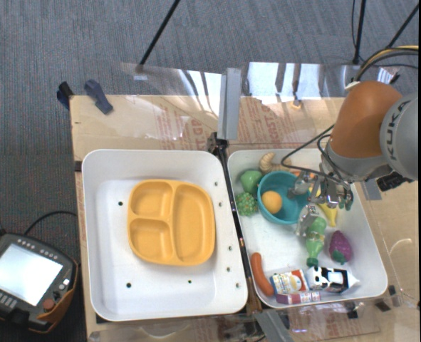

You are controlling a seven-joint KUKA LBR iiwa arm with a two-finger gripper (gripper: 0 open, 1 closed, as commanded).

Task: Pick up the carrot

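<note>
camera view looks down on the gripper (325, 191) low in the right bin (370, 242), just beside the blue bowl (285, 199). i cannot tell how its tips stand, or if it pinches anything. the carrot (261, 273) lies well apart by the bin's near left edge, beside a small milk box (290, 283). bare floor sits between.

Bench (146, 123) bears two white bins: left bin (100, 191), right bin (370, 244).
</note>
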